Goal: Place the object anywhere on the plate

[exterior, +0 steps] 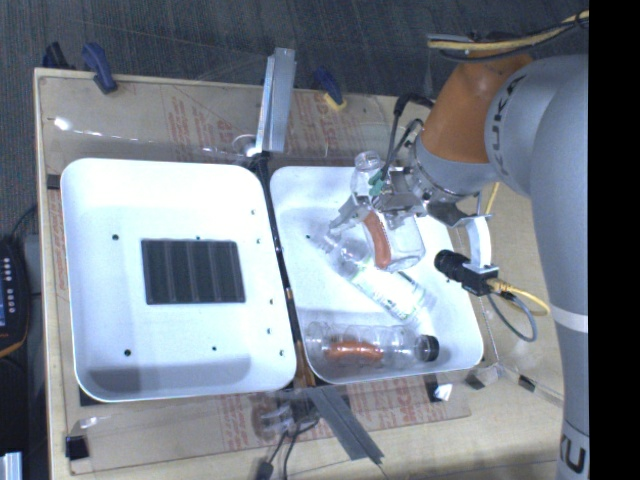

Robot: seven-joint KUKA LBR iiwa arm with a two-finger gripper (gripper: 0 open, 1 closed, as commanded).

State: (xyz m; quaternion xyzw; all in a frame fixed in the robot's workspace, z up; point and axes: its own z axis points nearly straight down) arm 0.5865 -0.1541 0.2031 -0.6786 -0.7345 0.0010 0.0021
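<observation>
Over right bin [465,343]: gripper [378,230] among clear plastic items.
Jaws state unclear; ribbed dark plate [192,271] lies flat in left bin [90,208].

No legible text. Faint red printing runs across the clear sheet [330,103] covering the counter [50,218], repeated in slanted lines, too small and blurred to read. At lower right, a dark mark on the arm's grey casing [572,456] may be a letter; cannot tell which.
</observation>
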